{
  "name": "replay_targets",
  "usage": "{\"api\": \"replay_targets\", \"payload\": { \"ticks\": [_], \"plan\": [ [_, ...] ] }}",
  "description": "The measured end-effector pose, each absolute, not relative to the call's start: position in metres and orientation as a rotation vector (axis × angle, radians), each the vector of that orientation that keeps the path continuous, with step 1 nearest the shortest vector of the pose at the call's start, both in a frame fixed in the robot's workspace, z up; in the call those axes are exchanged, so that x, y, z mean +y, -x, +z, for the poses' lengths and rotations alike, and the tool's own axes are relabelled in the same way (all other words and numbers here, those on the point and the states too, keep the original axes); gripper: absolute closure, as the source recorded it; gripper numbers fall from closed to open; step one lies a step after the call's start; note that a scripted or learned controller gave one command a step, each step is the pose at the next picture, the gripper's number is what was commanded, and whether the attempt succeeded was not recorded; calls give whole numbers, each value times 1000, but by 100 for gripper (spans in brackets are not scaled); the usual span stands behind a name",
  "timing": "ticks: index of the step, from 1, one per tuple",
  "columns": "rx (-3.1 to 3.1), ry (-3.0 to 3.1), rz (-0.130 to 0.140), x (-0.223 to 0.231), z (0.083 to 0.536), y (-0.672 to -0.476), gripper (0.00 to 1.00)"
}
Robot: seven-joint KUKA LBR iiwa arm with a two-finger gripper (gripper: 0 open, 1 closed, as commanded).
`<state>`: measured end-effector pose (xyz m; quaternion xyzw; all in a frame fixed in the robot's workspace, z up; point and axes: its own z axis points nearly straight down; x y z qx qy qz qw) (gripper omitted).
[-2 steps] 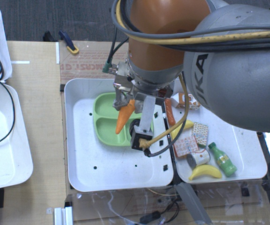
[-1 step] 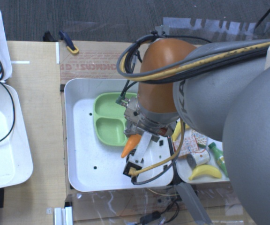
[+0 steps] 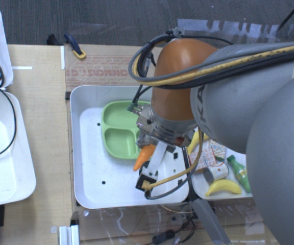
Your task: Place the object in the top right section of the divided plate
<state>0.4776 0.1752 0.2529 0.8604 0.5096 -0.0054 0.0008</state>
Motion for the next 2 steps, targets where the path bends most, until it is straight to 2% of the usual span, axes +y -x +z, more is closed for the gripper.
{"api": "replay_targets", "payload": {
  "ticks": [1,2],
  "plan": [
    [1602,-2702,-10,118,250,-559,100],
    [1721,-2628,-8,187,233,-583,100]
  ]
}}
